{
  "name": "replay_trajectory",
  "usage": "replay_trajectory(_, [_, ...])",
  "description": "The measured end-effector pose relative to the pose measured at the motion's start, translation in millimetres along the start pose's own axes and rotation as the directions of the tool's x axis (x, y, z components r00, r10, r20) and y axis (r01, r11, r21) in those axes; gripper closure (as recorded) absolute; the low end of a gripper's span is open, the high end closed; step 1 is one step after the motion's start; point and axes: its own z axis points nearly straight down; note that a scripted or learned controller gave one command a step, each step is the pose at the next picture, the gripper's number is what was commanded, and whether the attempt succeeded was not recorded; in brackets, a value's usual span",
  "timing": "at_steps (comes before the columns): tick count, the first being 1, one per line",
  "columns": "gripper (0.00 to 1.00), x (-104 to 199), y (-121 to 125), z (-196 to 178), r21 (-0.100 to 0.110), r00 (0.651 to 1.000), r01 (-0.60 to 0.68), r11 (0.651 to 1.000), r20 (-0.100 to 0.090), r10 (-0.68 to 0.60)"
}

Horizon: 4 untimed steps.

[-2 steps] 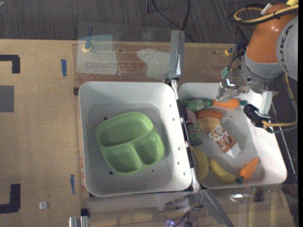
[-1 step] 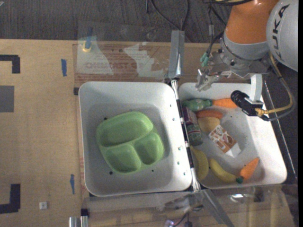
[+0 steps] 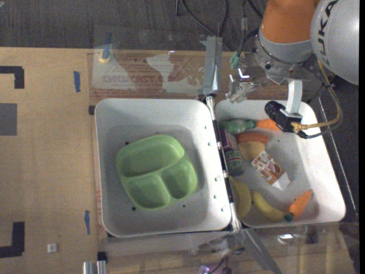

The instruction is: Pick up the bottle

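A small green bottle (image 3: 239, 125) lies on its side at the far left of the right bin (image 3: 325, 170), beside an orange carrot (image 3: 268, 124). A dark, labelled bottle-like item (image 3: 232, 160) lies along that bin's left wall, just in front of the green one. My gripper (image 3: 239, 89) hangs over the bin's far left corner, above and slightly behind the green bottle, with nothing visible in it. The grey and orange arm (image 3: 291, 16) comes in from the top right.
The right bin also holds a pale round item (image 3: 251, 150), a small carton (image 3: 269, 168), two bananas (image 3: 268, 207), and another carrot (image 3: 300, 203). A green divided plate (image 3: 157, 171) sits in the left bin (image 3: 114, 124). A black cable part (image 3: 279, 114) hangs near the far rim.
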Motion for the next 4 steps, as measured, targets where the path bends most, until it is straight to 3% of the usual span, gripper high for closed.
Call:
replay_trajectory(1, [1.00,38,-54,37,0.006,0.998,-0.057,0.998,-0.001,0.057])
replay_trajectory(2, [1.00,98,-92,26,0.008,0.988,-0.154,0.988,-0.001,0.154])
replay_trajectory(3, [1.00,126,-135,25,0.008,0.985,-0.172,0.985,0.000,0.172])
replay_trajectory(4, [1.00,84,-140,3,0.004,0.933,-0.359,0.933,0.001,0.359])
